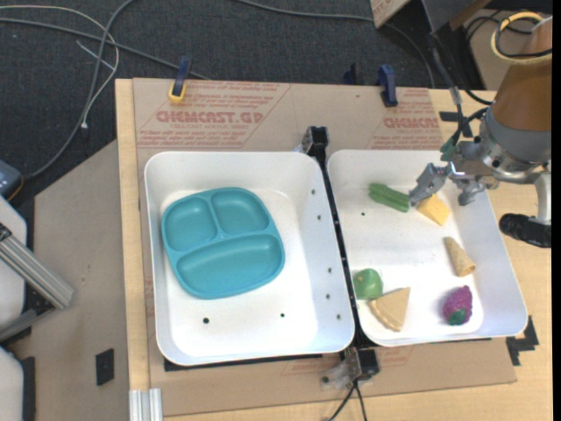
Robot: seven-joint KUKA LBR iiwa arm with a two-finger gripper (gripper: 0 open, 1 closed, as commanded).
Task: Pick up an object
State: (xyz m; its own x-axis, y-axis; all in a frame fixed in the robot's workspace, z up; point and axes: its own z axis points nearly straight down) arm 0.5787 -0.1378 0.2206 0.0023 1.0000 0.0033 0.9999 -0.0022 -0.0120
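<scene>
The grey cylindrical robot arm (519,139) is showing a broad orange band (526,90) at its two o'clock. A metallic grey two-finger gripper (449,189) is sprouting dark cables at its wrist.

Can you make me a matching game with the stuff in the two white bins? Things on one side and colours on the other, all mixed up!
Things:
1. divided plate
2. bunch of grapes
3. apple
4. cheese wedge

Colours:
A. purple
B. yellow
C. teal blue
D. green

Pairs: 1-C, 2-A, 3-D, 4-B
</scene>
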